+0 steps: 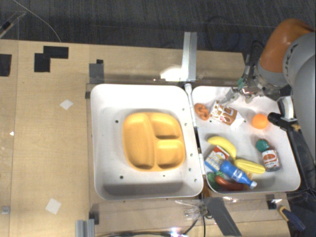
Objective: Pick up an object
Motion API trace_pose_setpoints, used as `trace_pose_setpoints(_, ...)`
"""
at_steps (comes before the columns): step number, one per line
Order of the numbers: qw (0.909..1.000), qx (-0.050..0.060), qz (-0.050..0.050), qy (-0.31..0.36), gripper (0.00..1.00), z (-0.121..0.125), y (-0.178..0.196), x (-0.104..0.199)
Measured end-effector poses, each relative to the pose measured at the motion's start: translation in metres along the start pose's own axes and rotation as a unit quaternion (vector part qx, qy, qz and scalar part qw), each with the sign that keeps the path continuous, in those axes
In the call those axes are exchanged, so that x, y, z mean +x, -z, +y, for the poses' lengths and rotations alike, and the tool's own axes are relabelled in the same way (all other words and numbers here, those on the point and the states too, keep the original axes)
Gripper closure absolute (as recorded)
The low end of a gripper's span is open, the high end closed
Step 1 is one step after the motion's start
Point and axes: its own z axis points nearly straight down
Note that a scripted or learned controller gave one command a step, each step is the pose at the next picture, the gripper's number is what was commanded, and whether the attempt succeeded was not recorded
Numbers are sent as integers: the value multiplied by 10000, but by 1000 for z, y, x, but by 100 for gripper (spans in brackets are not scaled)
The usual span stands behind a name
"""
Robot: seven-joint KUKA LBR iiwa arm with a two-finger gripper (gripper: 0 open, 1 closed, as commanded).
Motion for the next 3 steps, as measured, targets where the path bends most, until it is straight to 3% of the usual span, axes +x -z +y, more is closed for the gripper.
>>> trace_pose_setpoints(1, 9867, 101, 23, -1625, 0, -4, -30, 0)
trace_pose_setpoints(2, 9949, 87, 50, 1009, 0, -40, -29, 35)
trace_pose_setpoints(3, 9994, 98, 40, -331, 0, 5, -30, 49)
